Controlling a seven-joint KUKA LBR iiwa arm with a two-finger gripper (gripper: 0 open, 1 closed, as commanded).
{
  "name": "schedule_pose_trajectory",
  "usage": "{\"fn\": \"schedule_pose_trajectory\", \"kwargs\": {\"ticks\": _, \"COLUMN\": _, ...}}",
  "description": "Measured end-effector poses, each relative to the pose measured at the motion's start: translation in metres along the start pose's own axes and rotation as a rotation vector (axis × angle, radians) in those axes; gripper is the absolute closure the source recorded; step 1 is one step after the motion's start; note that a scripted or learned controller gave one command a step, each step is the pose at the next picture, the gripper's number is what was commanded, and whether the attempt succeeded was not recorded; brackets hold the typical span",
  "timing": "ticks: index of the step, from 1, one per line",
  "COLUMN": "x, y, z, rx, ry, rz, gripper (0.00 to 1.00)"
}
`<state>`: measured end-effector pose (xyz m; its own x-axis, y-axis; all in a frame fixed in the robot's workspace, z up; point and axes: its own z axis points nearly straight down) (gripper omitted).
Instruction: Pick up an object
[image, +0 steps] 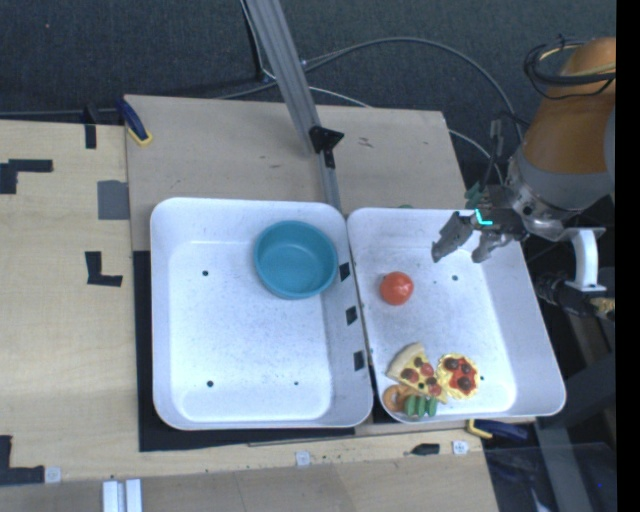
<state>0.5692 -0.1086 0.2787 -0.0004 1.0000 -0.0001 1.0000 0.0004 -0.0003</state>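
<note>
my gripper (466, 244) over right bin (530, 330) top edge, fingers spread apart, nothing between them, tomato (396, 288) mid-bin just left and below, pizza slices (435, 376) near front, blue bowl (295, 259) in left bin (190, 330)

Both white bins, the left bin (190, 330) and the right bin (505, 340), looked like smooth, faintly glossy plastic, lightly speckled. The blue bowl (295, 259) had a smooth, matt plastic look. The red tomato (396, 288) showed a slight sheen. The toy pizza slices (435, 375) appeared plastic, with a bumpy painted surface. The bench (60, 300) resembled pale matt wood, and the slanted pole (290, 75) looked like brushed metal.
</note>
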Motion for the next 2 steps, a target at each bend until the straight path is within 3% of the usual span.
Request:
{"fn": "schedule_pose_trajectory", "kwargs": {"ticks": 1, "x": 0.0, "y": 0.0, "z": 0.0, "rx": 0.0, "ry": 0.0, "rz": 0.0, "gripper": 0.0}}
{"fn": "schedule_pose_trajectory", "kwargs": {"ticks": 2, "x": 0.007, "y": 0.005, "z": 0.047, "rx": 0.004, "ry": 0.001, "rz": -0.001, "gripper": 0.0}}
